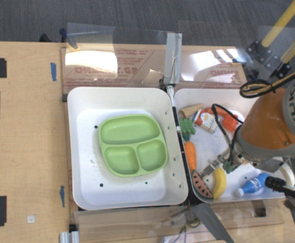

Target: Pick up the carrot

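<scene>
Watermelon slice [202, 184] crowds the carrot [190, 156], so the tool [224, 164], its state seemingly unreadable, should descend squarely over it.

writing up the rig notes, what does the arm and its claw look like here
The arm is a thick rounded body with a broad orange band above the wrist and grey casing beyond it bearing dark lettering. Black cables loop over its top. The claw is small, metallic grey with dark parts and a bit of green at its tip.

The carrot [190, 155] lies at the right bin's [204, 140] left wall, near the jaws [223, 162].
</scene>
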You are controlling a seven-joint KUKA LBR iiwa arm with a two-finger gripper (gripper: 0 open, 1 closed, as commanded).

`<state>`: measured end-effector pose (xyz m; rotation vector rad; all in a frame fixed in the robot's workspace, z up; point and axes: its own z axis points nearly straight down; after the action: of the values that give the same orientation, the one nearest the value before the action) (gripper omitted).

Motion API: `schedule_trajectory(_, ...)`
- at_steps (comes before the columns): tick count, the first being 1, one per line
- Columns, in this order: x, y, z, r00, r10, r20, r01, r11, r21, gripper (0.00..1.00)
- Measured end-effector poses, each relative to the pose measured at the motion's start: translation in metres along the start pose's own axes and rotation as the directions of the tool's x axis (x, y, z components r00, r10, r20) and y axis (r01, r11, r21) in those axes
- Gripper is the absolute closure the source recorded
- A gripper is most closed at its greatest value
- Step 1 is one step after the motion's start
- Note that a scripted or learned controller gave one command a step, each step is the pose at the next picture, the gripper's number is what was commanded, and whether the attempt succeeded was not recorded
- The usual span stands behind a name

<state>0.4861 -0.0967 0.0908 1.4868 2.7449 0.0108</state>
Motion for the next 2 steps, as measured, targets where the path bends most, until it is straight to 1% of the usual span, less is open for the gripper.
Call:
schedule_trajectory(1,0.003,0.134,-0.098,0.995,-0.098,-0.01,0.098,0.995,0.001,0.0)
schedule_trajectory(2,0.077,0.097,-0.093,0.95,-0.313,-0.02,0.313,0.95,0.01,0.0)
